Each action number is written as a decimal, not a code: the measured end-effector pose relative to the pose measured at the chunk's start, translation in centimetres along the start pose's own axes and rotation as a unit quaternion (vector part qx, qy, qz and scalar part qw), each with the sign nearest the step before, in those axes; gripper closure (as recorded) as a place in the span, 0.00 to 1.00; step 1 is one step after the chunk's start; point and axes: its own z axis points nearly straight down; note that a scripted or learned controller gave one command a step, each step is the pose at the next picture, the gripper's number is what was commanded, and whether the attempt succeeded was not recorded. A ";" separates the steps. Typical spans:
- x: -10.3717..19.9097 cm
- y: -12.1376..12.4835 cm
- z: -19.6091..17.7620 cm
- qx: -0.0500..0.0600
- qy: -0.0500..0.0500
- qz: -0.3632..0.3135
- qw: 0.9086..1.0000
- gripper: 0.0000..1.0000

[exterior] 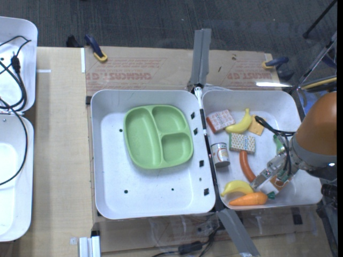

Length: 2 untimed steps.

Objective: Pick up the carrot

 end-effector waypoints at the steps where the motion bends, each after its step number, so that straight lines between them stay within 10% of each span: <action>1: -0.1 0.0 -0.9 0.000 0.000 0.001 1.000 1.00; 2: 0.0 0.0 -0.9 0.000 0.000 0.001 1.000 0.00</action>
